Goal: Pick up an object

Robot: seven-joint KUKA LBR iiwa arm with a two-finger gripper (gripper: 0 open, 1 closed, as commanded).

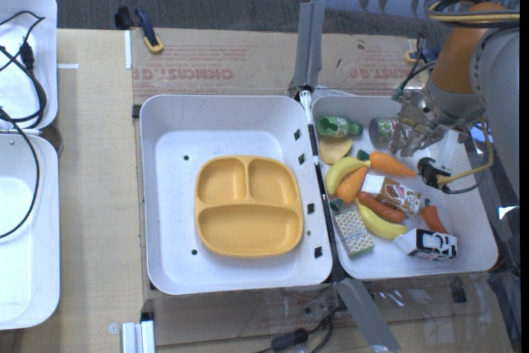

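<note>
Camera view, looking down at a slant. Two shallow white bins sit side by side on the bench. The left bin (161,178) holds one yellow divided plate (248,206), lying flat near its centre, three compartments up.

The right bin (471,248) holds the pickable items, crowded toward its left and middle. A green bottle (340,126) lies near the back left corner. Just in front of it are a pale yellow wedge (334,150) and a banana (342,172). An orange carrot (390,164) lies across the middle, beside a second carrot (352,184). A red and white packet (400,196) rests over another banana (378,221). A checkered sponge (354,231) lies at the front left, a black and white carton (430,244) at the front right.

My arm enters from the right, orange band above the wrist. My gripper (407,138) is low over the back of the right bin, just above the carrot's far end and next to a small grey can (383,129). I cannot tell whether I am grasping anything.
</note>
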